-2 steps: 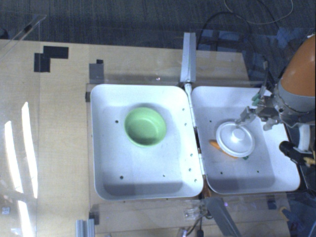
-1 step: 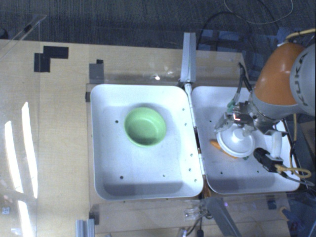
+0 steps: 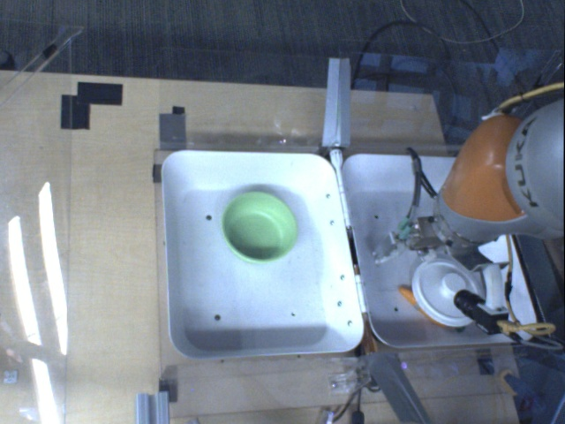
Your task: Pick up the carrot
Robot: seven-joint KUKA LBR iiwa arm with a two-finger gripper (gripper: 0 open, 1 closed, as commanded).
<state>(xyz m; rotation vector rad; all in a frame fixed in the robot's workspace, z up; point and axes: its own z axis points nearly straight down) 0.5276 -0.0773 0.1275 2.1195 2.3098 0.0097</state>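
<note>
Carrot just off my wrist, low in the right bin.

Green bowl (image 3: 259, 226) sits in the left bin (image 3: 190, 263); in the right bin (image 3: 380, 193) the carrot (image 3: 406, 295) peeks out at nine o'clock of my gripper (image 3: 446, 291), near the front wall. Little room there. Whether my jaws are apart I cannot tell.

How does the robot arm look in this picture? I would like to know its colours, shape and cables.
The arm is grey and rounded, with a wide orange band above the wrist. Thin dark cables run beside it. At its lower end sits a round white part with a black stub. A yellow cable curves near its top.
</note>
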